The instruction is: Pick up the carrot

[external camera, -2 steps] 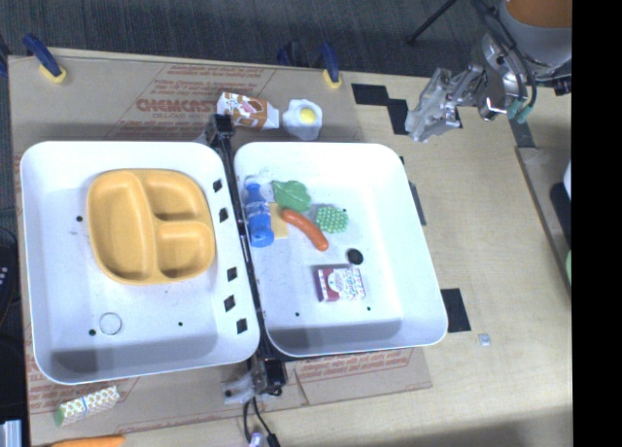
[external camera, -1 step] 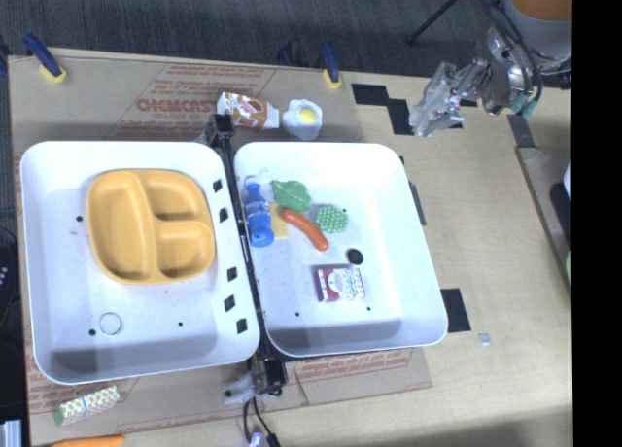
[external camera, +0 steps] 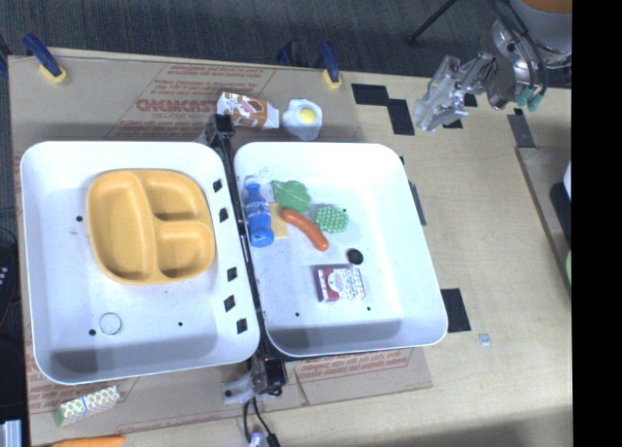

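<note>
**Carrot lies well down-left of the fingers, untouched in the right bin**

From my seat I see the gripper (external camera: 442, 103) parked over the bare worktop (external camera: 486, 241), up past the top-right corner of the right bin (external camera: 413, 241). The fingers look spread apart with nothing between them, pointing down and to the left in the camera view.

The carrot (external camera: 304, 229) lies in the upper-left part of the right bin, well apart from the fingers. From where they hang, it sits down and to the left, across the bin's top-right corner. Its long axis runs at a slant, from upper left to lower right, so I judge the fingers would want to close across that line, not along it.

It is crowded there. A green leafy piece (external camera: 292, 194) touches or nearly touches the carrot's upper end, a green dotted ball (external camera: 332, 219) sits just beside it on the right, and a blue bottle (external camera: 258, 214) lies just to its left, by the bin wall. A small red packet (external camera: 340, 285) lies below, clear of it. The left bin (external camera: 49, 270) holds a yellow divided tray (external camera: 151, 224) and plays no part.

I judge the pick has not begun: the reach in and the descent are both to come, and the neighbours leave little room for the fingers.
</note>
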Controlling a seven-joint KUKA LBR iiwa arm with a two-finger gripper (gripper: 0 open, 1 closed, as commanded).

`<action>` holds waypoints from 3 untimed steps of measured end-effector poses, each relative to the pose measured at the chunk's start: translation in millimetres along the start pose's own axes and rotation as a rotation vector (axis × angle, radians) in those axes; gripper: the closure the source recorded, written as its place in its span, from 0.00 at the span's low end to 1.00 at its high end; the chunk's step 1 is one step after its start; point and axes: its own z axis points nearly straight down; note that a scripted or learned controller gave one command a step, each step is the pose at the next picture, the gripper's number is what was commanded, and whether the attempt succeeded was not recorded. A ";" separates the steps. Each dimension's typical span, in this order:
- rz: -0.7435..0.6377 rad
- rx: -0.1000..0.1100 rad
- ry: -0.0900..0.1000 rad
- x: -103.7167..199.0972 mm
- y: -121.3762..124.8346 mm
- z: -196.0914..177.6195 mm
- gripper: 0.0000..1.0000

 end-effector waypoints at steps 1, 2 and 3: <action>0.000 0.002 -0.005 -1.0 0.3 -11.1 1.00; -0.001 0.004 -0.010 -2.1 0.6 -22.4 1.00; -0.001 0.007 -0.015 -3.1 0.9 -33.4 1.00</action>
